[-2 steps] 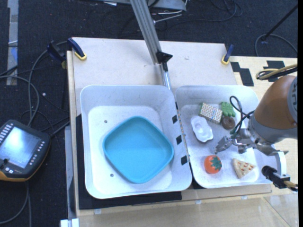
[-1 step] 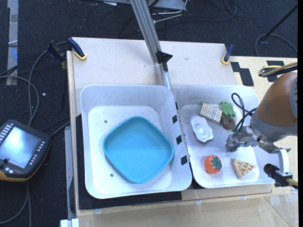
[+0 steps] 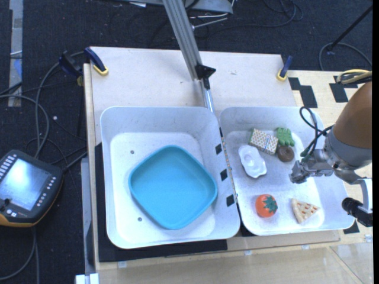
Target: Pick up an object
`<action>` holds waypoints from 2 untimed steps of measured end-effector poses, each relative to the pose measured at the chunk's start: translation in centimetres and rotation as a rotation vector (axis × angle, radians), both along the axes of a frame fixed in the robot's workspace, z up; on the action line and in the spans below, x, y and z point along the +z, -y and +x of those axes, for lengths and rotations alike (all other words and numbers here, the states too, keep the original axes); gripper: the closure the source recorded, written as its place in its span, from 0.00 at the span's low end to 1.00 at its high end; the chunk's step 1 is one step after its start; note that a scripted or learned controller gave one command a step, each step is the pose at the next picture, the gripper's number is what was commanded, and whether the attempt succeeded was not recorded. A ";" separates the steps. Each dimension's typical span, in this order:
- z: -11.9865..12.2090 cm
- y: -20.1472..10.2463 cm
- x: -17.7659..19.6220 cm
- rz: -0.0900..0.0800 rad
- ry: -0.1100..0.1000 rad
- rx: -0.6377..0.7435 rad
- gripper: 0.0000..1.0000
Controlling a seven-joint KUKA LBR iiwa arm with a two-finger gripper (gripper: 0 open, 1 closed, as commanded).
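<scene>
Dark carpet floor, loose black cables.

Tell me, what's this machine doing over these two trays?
A robot arm reaches from the right, its gripper over the right bin, which holds small toy foods: a tomato, a pizza slice, a white piece. It holds nothing that I can see. The left bin holds a blue plate.
</scene>
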State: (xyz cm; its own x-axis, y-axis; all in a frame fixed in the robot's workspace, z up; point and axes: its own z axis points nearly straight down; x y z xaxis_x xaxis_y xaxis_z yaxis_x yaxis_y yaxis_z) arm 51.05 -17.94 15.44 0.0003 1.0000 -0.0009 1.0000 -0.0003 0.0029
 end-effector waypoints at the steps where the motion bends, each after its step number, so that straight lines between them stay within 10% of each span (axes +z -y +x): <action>1: 0.2 -0.4 6.2 0.000 0.002 0.001 1.00; 2: 0.7 -0.2 12.3 0.000 0.002 0.001 1.00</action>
